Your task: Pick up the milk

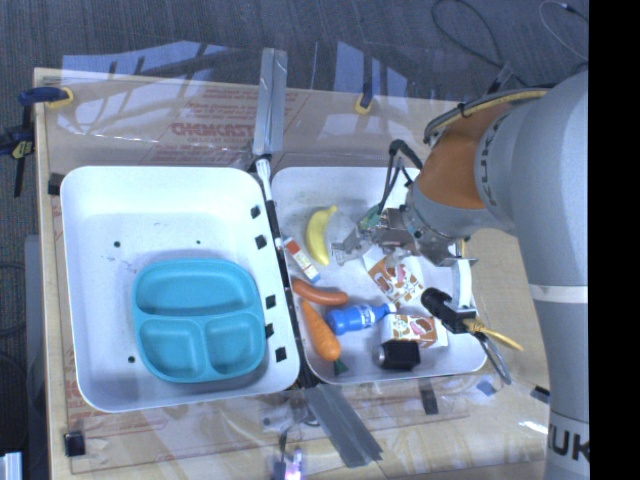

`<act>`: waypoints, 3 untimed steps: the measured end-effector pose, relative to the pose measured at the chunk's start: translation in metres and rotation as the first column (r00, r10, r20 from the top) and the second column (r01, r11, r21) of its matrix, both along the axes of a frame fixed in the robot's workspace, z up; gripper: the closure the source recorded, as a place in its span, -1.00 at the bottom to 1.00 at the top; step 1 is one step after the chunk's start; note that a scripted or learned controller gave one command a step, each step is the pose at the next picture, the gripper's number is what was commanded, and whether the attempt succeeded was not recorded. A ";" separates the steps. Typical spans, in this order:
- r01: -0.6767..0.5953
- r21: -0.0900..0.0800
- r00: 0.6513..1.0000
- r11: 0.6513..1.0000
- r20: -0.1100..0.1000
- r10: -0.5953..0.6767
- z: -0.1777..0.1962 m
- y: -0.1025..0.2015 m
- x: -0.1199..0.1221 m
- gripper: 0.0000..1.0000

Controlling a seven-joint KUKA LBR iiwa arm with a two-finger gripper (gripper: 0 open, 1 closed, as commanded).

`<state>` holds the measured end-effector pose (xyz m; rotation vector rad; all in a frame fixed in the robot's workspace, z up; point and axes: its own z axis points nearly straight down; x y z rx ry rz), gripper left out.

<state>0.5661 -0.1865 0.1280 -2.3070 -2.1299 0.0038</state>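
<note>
- The right white bin [300, 183] is crowded. A yellow banana [319, 233] lies towards its far side, with a small red-and-white pack [300, 261] just left of it against the bin wall.
- Nearer the front lie a sausage [320, 293] and an orange carrot [322, 334], close together, and a blue bottle [356, 318] on its side just right of them.
- A second small carton [416, 329] and a small black object [400, 355] sit at the front right, just beside the bottle.
- The left white bin [90, 208] holds a blue compartment tray [197, 318].
- The hand [362, 238] hangs over the right bin between the banana and the milk. From where I stand, I cannot tell how far open it is, and I see nothing held in it.
- The milk [398, 280] is a small white carton with red-brown print. It lies tilted in the right half of the right bin, just right of the hand's tip and just beyond the second carton.
</note>
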 end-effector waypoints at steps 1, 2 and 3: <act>0.290 0.003 0.956 0.957 0.039 -0.290 -0.020 -0.012 -0.022 -1.00; 0.139 -0.008 0.989 0.990 0.046 -0.138 -0.020 -0.012 -0.046 -1.00; 0.138 -0.014 0.989 0.990 0.052 -0.138 -0.006 -0.016 -0.045 1.00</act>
